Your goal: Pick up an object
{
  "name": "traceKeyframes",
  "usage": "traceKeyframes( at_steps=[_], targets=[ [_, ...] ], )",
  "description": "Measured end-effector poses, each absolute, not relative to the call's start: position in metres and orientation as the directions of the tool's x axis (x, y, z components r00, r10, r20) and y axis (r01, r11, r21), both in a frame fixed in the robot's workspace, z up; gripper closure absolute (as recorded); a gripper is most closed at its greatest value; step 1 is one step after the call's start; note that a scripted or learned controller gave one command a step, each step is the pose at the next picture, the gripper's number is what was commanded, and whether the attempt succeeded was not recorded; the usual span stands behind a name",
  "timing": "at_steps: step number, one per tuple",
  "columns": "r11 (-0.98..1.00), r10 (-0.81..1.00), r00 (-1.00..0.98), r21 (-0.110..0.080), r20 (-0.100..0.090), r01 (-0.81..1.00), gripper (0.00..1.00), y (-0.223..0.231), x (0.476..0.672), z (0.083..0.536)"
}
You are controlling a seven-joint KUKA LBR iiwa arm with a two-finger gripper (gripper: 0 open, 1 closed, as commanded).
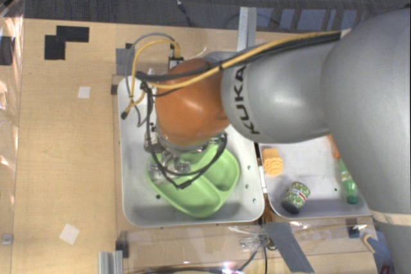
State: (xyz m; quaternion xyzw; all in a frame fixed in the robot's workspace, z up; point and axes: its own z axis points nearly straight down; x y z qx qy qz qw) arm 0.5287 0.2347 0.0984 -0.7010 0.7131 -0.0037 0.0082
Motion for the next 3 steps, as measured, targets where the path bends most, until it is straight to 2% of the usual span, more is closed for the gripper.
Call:
traceKeyframes(
  at_steps=[1,2,3],
  targets=[
    [-0.318,-0.948,0.319,-0.037,-0.007,-0.947,1.0,0.223,0.507,0.099],
    [-0.909,-0.418,0.909,-0.018,0.012,-0.417,1.0,0.241,0.501,0.097],
    [-0.619,-0.785,0.619,-0.014,0.001,-0.785,1.0,0.237,0.5,0.308]
  ],
)
